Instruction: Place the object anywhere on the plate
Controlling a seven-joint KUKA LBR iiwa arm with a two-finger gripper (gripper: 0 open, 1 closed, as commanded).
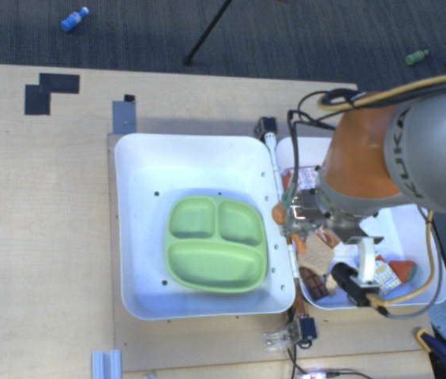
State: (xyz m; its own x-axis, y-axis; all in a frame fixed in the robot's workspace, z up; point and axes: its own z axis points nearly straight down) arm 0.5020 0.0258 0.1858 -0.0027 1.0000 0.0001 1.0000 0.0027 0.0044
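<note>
Camera view shows the green plate lying in the left bin with nothing on it, so the job does not look done yet. I think it is near the start, because a thing has to be picked up, carried over and set down on the plate. The plate has three sections, two small ones at the far side and one long one at the near side, and all three look bare. The right bin sits just beside the left bin, and it holds a heap of small things. The arm hangs over that heap and hides much of it. The gripper is low over the right bin, close to the wall that it shares with the left bin. I cannot tell if the gripper is grasping something or is let go, because it is too small and mixed up with the things under it. Near the gripper I can see something orange, a brown piece and a dark brown piece. Farther from the plate lie a white piece, a black thing and a red thing. The thing to be moved is likely one of these, in the right bin, but I cannot say which one. What is left is to lift one out and put it on the plate.
</note>
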